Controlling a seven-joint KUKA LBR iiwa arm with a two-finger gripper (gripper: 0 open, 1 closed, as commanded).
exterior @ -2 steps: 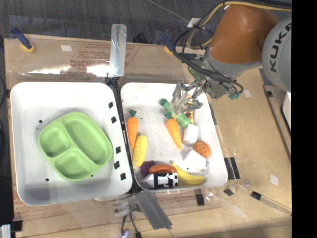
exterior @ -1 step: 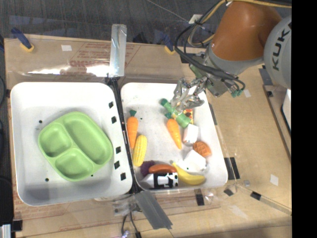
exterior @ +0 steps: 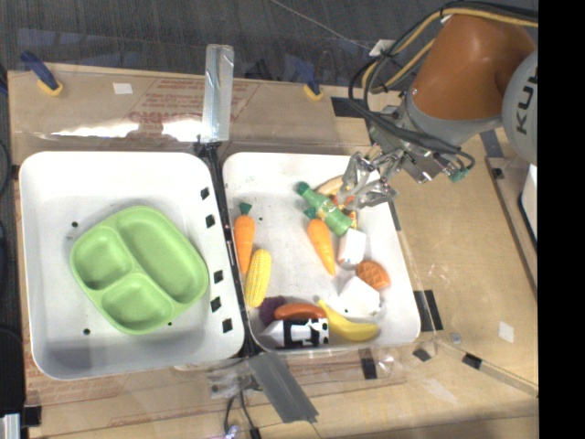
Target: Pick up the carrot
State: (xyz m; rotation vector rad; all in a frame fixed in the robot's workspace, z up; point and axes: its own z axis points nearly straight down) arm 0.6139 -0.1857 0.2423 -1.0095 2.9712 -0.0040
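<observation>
Two carrots lie in the right bin point(exterior: 274, 167). One carrot point(exterior: 244, 239) rests lengthwise against the bin's left wall, green top pointing away. The other carrot point(exterior: 321, 244) lies near the middle, its green top under a green toy point(exterior: 326, 207). My gripper point(exterior: 365, 187) hangs over the bin's upper right part, just right of that green toy and above the middle carrot's top end. Its metal fingers point(exterior: 352, 174) are spread open with nothing between them.
A corn cob point(exterior: 258, 277) lies beside the left carrot. A white block point(exterior: 352, 246), an orange bread piece point(exterior: 373, 274), a banana point(exterior: 353, 326), a black-and-white cow point(exterior: 305, 334) and a purple eggplant point(exterior: 269, 310) crowd the bin's lower right. The left bin holds a green divided plate point(exterior: 137, 268).
</observation>
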